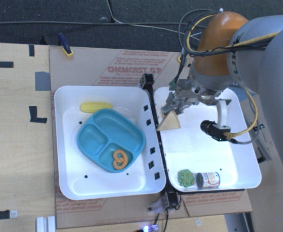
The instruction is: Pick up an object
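My gripper (176, 105) hangs over the left side of the right bin (238, 178), close to the divider between the bins. Right below its tip lies a tan wedge-shaped block (169, 123), touching or nearly touching the gripper; I cannot tell whether it is gripped. At the front of the same bin lie a green knobbly ball (185, 177) and a small can (209, 180) on its side. In the left bin (66, 178) a blue divided plate (107, 134) carries an orange pretzel (119, 159), and a yellow corn cob (96, 107) lies behind the plate.
The grey arm with its orange band (219, 33) covers the back right of the right bin. A black cable fitting (214, 129) hangs over that bin's middle. Black clips (147, 81) line the divider. Cardboard and a wooden bench surround the bins.
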